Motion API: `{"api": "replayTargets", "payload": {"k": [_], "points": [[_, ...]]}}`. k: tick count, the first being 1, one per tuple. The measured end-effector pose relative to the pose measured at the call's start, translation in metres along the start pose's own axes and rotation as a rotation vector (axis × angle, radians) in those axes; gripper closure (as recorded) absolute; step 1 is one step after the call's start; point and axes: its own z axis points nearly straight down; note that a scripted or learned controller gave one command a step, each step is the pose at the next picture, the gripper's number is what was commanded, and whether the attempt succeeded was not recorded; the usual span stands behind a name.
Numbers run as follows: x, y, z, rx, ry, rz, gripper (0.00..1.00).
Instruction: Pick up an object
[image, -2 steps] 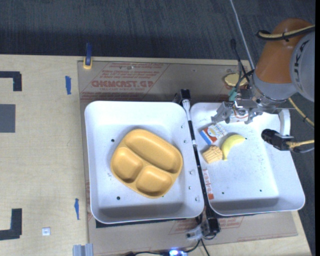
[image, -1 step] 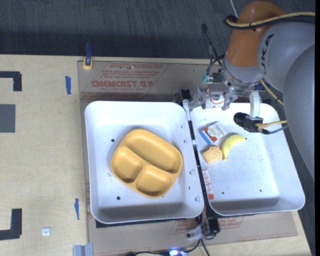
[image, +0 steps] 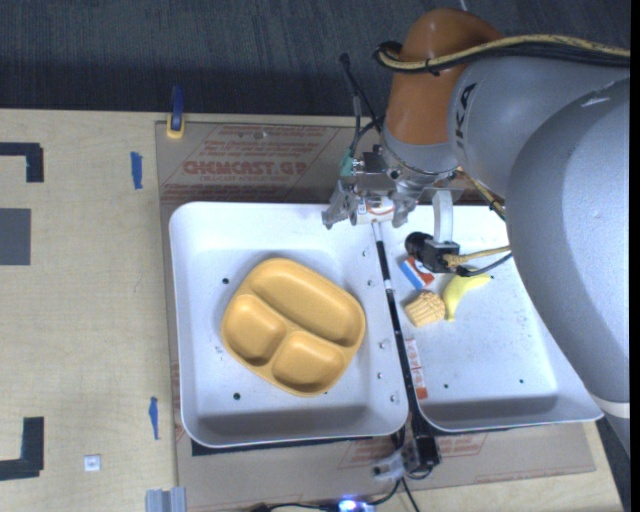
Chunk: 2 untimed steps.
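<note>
At upper centre of the frame, end effector (image: 365, 214) spread wide, holding nothing, above the bins' shared edge; yellow tray (image: 291, 325) in left bin (image: 195, 300); banana (image: 462, 291) right.

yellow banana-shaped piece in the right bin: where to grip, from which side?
Judgement only: grip the yellow banana-shaped piece across its narrow middle, coming straight down from above. It lies flat on the right bin floor, curved and slim, so the width fits two fingers. Its lower end touches the ridged yellow block, so stay toward the upper-right end. The gripper sits near the bins' divider.
</note>
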Motion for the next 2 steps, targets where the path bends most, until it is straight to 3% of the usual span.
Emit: {"api": "replayTargets", "payload": {"k": [1,2], "points": [[0.0,0.001,-0.011,-0.003,-0.001,-0.001,1.0],[0.046,-0.108,-0.003,0.001,0.0,0.001,1.0]]}}
